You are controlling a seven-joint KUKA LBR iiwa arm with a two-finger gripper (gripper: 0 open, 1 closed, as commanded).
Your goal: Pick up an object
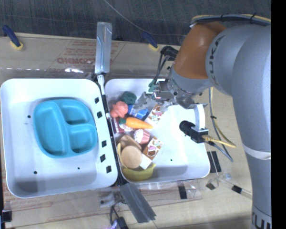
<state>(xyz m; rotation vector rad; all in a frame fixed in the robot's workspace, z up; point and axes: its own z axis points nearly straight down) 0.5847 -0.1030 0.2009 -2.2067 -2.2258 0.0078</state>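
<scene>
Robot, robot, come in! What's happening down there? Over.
Gripper low over right bin. Toy pile along its left side: carrot, banana. Grasp unclear. Blue tray in left bin.

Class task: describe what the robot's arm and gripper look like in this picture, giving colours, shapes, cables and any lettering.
The arm is thick, rounded and light grey, with an orange band above the wrist and dark KUKA lettering beside it. Thin black cables loop near the wrist. The gripper is a cluttered metallic grey assembly with small teal-green parts.

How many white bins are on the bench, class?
2: the left bin holds a blue tray; the right bin holds a pile of toys, under the arm.
</scene>
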